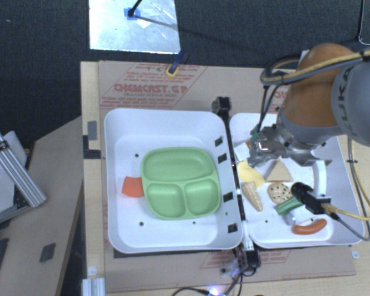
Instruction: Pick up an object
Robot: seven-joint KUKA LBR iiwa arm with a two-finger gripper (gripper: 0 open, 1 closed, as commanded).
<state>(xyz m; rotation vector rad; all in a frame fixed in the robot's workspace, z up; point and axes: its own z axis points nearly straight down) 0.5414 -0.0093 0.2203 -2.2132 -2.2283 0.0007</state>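
Observation:
My gripper (257, 155) hangs low over the left part of the right bin (340, 193), just above several toy foods. Right under it lies a pale yellow piece (250, 174), with a ridged tan cone (254, 197) below that. A tan wedge (279, 172) lies to the gripper's right. Close by are a round brown biscuit (278, 193) and a small green piece (287, 206). A red sausage (309, 227) rests near the bin's front edge. I see nothing held in the gripper.
The left bin (120, 142) holds a green divided plate (179, 184) and a small orange piece (132, 187) to its left. A black-clipped divider (229, 165) separates the bins. The grey arm (333, 97) covers the right bin's back part.

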